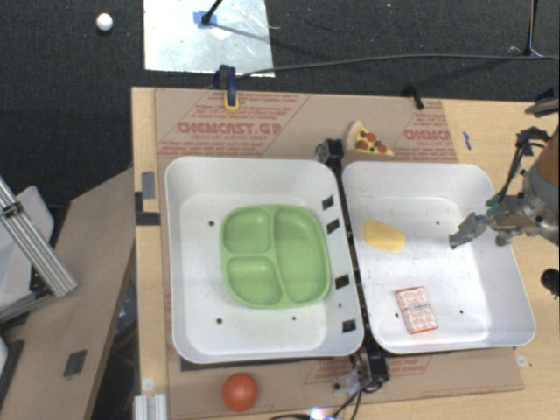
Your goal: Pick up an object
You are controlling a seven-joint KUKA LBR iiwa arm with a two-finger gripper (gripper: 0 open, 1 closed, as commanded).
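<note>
In the right bin (pixel 490 322) lie a yellow wedge-shaped piece (pixel 384 235) near its left side and a small pink and red patterned box (pixel 416 310) toward the front. My gripper (pixel 483 236) hangs over the bin's right part, level with the yellow piece and well to its right. It is open and there is nothing between its fingers. A green divided plate (pixel 274 254) rests in the middle of the left bin (pixel 192 322).
A toy pizza slice (pixel 369 140) lies on the bench just behind the bins' join. A red ball (pixel 239 391) sits on the bench in front of the left bin. A blue and yellow clamp (pixel 227 87) grips the bench's back edge.
</note>
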